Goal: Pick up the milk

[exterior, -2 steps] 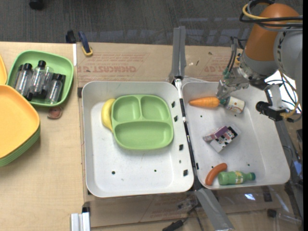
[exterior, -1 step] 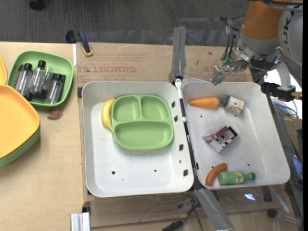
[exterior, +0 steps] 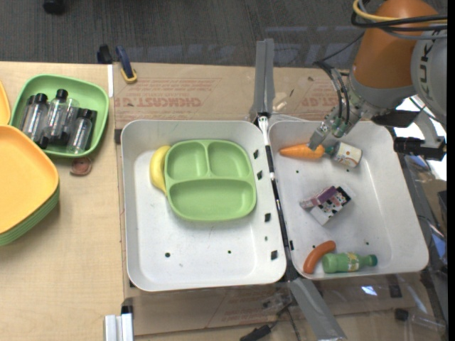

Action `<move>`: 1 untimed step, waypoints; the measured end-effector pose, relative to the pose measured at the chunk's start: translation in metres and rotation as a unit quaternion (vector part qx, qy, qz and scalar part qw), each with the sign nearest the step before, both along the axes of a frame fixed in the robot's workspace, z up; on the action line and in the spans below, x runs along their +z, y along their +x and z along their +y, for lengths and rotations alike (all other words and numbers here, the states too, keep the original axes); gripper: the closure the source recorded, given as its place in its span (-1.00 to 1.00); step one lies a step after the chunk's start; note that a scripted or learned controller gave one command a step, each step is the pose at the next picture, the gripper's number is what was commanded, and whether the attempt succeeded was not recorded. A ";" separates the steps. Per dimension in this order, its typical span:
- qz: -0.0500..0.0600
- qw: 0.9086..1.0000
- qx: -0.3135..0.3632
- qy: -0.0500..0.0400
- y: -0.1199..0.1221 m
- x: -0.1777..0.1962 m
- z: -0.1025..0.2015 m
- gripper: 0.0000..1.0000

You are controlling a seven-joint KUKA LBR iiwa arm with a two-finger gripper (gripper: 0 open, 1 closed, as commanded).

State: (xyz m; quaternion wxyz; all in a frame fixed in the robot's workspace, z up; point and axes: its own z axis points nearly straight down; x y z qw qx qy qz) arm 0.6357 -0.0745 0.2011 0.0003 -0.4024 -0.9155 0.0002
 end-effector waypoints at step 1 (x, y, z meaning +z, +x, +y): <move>-0.001 0.974 0.228 0.000 -0.030 0.012 -0.007 1.00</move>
